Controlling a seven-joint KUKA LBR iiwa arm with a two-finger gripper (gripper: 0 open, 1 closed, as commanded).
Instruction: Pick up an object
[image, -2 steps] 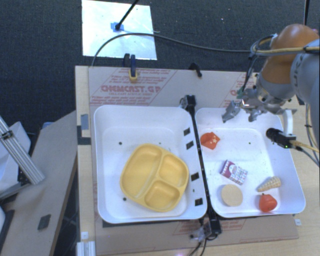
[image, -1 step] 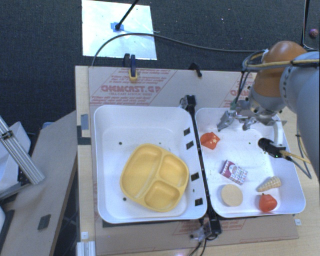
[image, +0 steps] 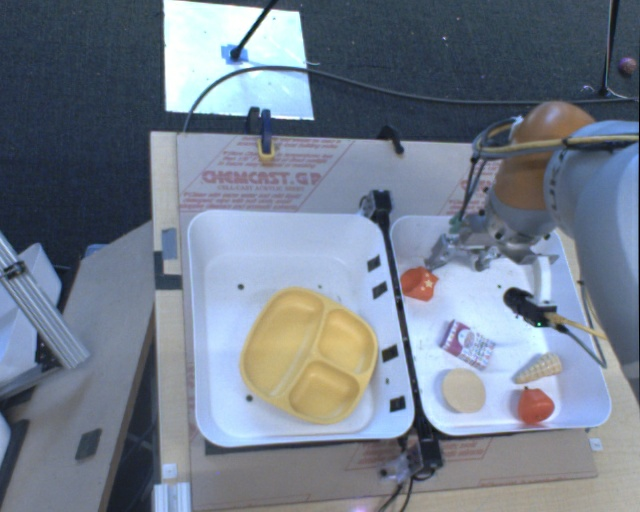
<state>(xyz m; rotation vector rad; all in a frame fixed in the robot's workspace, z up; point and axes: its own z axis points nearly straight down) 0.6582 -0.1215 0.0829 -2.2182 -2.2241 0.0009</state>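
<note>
Camera view: gripper low in the right bin; spread or closed, cannot tell. Red toy piece lies just beside the jaws, likely the target since nearest; red-white packet farther off.

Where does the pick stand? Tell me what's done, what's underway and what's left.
Done: nothing is lifted yet. The red piece, packet, tan disc, cone and red fruit all lie on the floor of the right bin.
In hand: the gripper is over that bin's far end, beside the red piece, and I see nothing held.
Left: the grasp and the lift.
</note>
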